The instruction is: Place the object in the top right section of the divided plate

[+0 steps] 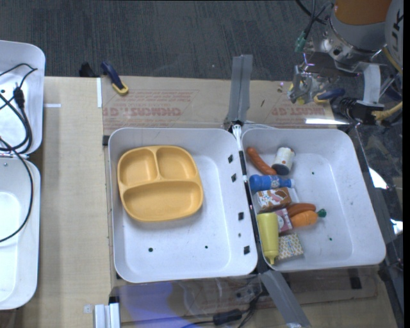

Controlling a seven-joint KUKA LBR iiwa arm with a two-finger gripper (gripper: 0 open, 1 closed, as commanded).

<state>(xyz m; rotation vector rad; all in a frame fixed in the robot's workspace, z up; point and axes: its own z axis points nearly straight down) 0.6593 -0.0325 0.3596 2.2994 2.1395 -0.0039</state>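
Nothing picked yet, I judge: the gripper (306, 86) hangs at upper right, its state impossible to tell. Next, descend on the toys (282, 208), then carry one to the plate (160, 182).

The arm (362, 16) is cut off at the top edge; the hand (306, 86) is too small and cluttered to read. A small patterned packet (291, 246) lies partly under the yellow bottle (268, 236).

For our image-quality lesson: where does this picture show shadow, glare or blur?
Camera view: even, soft light; the divided plate is sharp, casting faint shadow on its left bin; the gripper up top looks slightly blurred; mild glare on the right bin rim.
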